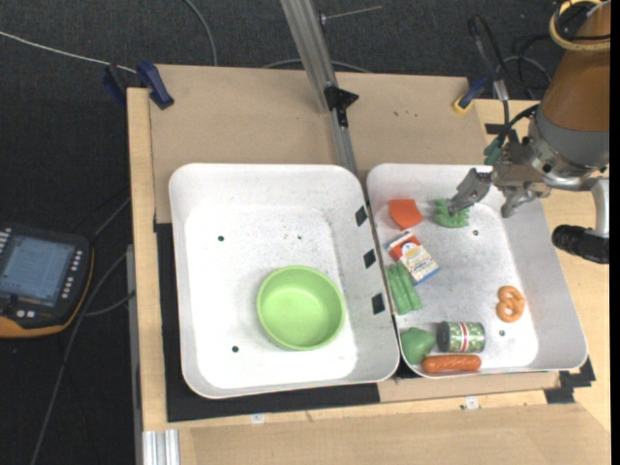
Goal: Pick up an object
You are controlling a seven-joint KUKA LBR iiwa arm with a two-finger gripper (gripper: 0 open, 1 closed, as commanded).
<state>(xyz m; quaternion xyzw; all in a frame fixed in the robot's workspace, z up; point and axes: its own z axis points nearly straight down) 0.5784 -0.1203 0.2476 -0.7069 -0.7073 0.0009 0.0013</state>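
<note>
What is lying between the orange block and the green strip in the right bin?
In the camera view, a small red and white carton lies between the orange block and the green strip, near the right bin's left wall.

Light is even and fairly bright, coming from above, with soft short shadows. The white bins (194, 260) left of and beneath the gripper (484, 194) are near overexposed, their rims washed out. The dark floor (58, 114) far left of the gripper loses detail. The frame is slightly soft and grainy throughout; the arm (581, 85) just right of the gripper looks mildly blurred.
</note>
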